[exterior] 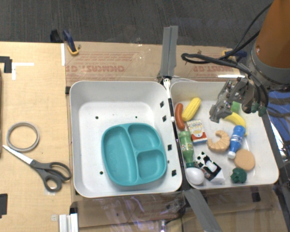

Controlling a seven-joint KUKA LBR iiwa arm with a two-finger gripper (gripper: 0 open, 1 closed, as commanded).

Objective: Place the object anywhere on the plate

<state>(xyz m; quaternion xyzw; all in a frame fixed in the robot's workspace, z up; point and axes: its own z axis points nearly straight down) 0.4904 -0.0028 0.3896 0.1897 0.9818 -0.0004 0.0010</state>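
A teal divided plate lies in the left white bin. My gripper hangs low over the upper middle of the right bin, just left of a yellow banana and above a croissant. Around it lie a corn cob, a red sausage, a small juice carton, a green bottle and a blue-and-white bottle. I see no object lifted with the gripper.
Also in the right bin are a tan cookie, a green broccoli piece, a white egg and a black-and-white toy. Scissors and a tape roll lie on the bench to the left.
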